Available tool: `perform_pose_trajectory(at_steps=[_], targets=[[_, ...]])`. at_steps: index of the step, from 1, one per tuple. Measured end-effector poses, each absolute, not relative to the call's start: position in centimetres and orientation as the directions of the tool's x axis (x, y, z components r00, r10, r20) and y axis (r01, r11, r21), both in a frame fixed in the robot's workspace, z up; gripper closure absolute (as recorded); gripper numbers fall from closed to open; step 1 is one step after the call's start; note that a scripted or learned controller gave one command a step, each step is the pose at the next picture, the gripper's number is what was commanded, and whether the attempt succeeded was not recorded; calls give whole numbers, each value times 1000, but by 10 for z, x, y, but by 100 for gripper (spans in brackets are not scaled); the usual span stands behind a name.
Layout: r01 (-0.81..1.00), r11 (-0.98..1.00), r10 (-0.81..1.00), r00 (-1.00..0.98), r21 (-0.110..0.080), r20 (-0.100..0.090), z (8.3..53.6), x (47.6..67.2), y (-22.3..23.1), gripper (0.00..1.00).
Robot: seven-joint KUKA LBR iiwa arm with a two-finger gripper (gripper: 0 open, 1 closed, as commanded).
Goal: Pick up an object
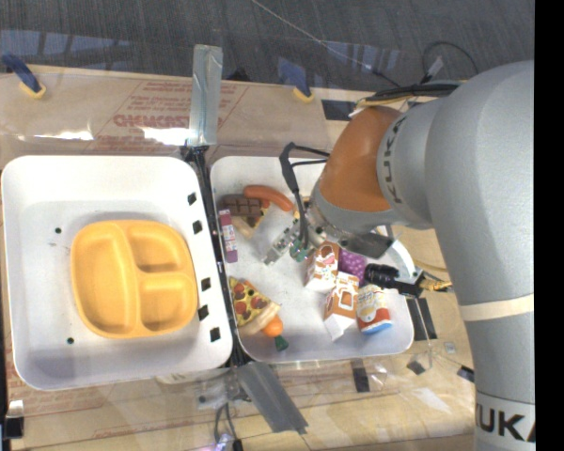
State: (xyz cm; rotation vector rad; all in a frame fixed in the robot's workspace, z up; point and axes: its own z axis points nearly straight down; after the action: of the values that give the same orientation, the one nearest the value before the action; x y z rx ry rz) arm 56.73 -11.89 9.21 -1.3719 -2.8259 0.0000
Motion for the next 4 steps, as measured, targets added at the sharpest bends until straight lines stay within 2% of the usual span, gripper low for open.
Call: perform_pose_trajectory(at_steps=[1, 2, 3, 4], targets=[[575, 818, 575, -818, 2, -6, 168, 554, -171, 100], [573, 819, 573, -819, 1, -3, 167, 553, -170, 0], [596, 803, 596, -803, 1, 2, 91, 498, -162, 0], [649, 761, 649, -761, 1, 0, 92, 533, -139, 0]])
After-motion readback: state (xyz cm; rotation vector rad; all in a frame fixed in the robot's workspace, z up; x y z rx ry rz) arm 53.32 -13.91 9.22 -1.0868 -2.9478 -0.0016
